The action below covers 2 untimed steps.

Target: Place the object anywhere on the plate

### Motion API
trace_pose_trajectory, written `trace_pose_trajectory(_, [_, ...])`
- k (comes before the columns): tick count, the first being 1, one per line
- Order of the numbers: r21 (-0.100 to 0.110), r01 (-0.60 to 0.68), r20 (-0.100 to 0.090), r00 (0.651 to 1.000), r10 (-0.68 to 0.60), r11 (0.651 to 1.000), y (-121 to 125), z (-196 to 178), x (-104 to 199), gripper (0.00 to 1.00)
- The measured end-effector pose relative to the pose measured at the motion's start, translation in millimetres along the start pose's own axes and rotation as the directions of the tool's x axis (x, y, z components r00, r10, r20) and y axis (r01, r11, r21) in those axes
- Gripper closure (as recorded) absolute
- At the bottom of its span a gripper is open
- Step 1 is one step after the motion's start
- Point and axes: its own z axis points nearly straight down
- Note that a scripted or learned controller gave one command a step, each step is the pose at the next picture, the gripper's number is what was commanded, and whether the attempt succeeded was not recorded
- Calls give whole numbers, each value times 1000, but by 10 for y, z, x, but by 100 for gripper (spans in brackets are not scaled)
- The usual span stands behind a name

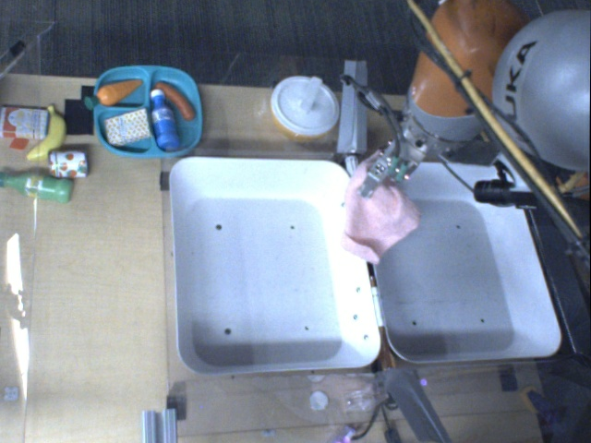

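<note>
A pink cloth (379, 218) hangs from my gripper (385, 172), which is shut on the cloth's top edge. The cloth dangles over the divide between the two white bins, near their far edge. The plate (189, 93) is a blue sectioned dish on the bench beyond the left bin's far-left corner, well to the left of my gripper. It holds a carrot (120, 91), a small blue bottle (164, 120), a sausage-like piece and a patterned square.
The left bin (249, 275) and right bin (462, 284) lie side by side. A white-lidded yellow cup (305, 106) stands behind the left bin. At the far left of the bench are a banana (51, 133), a can (67, 163), a green bottle (37, 186) and a carton (22, 122).
</note>
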Motion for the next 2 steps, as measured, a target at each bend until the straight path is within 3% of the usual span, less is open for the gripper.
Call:
trace_pose_trajectory(1, [-1,392,0,920,-392,920,194,3,456,100])
trace_pose_trajectory(2, [-2,666,0,746,-666,746,446,92,925,100])
